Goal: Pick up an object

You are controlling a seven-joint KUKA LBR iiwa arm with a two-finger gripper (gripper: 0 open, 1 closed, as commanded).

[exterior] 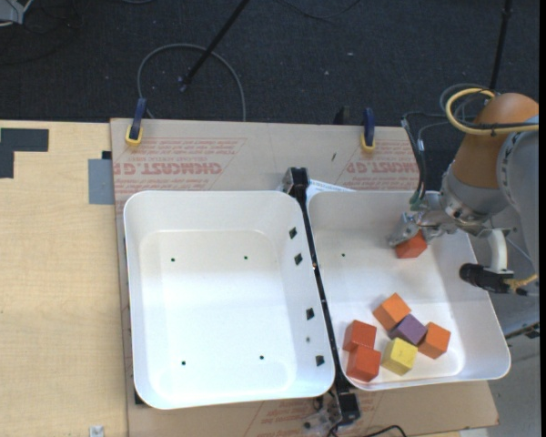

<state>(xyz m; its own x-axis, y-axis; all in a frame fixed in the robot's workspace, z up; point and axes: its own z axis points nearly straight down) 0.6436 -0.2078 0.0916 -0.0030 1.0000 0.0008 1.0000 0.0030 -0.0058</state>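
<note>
My gripper [408, 238] hangs over the upper right part of the right bin [364, 217], reaching in from the right. A small red block [412, 247] sits between its fingers, so it is shut on that block. Near the bin's front lies a cluster of blocks: an orange one [392, 310], a purple one [409, 329], another orange one [434, 340], a yellow one [400, 355] and two red ones [359, 335] [364, 363].
The left bin [132, 271] stands beside the right one, with a black divider strip [309, 271] between them. Both rest on a cardboard sheet [209, 157] held by blue-and-yellow clamps [135, 127]. A black fitting [487, 277] juts out at the right bin's edge.
</note>
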